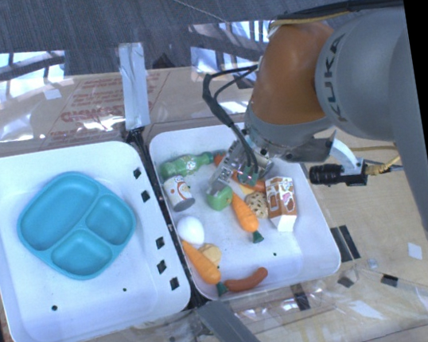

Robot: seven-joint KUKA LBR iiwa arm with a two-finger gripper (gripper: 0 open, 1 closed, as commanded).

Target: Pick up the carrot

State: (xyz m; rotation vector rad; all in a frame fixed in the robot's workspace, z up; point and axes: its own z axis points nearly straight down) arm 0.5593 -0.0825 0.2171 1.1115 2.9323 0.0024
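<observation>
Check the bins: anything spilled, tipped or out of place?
Nothing spilled. Toy food sits jumbled in the right bin: a carrot below the gripper, another against the left wall. The blue tray sits askew in the left bin.

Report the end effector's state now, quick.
End effector: low in the right bin, just above the carrot; open or closed cannot be told.

Arm point(343, 73) hides the right bin's point(314, 243) far corner.

Arm point(360, 78): grey rounded casing, lettered "KUKA"; orange band point(291, 73) fitted above the wrist; black cables point(223, 100) looped beside the band.
</observation>
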